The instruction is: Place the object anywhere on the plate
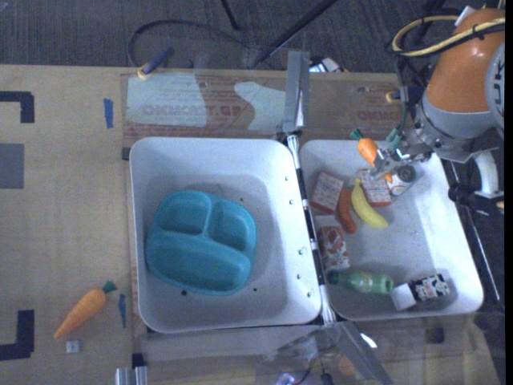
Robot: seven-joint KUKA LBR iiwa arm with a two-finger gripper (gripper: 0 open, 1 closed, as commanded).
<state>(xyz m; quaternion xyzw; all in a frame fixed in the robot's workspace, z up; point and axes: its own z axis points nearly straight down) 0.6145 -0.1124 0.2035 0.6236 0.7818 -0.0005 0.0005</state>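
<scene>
A blue divided plate (202, 241) lies in the left white bin (144, 160), with nothing on it. My gripper (390, 164) hangs over the upper part of the right bin (429, 231), under the orange band of the arm. Just below it sits a small red-and-white carton (374, 189), with a yellow banana (369, 208) against it and a small carrot (367, 148) to the gripper's left. The gripper looks close to the carton's top edge, but I cannot make out any contact.
The right bin also holds a brown sausage (346, 207), another carton (326, 191), a printed packet (334, 248), a green bottle (361, 281) and a cow-patterned box (431, 288). A toy carrot (80, 312) lies on the bench left of the bins.
</scene>
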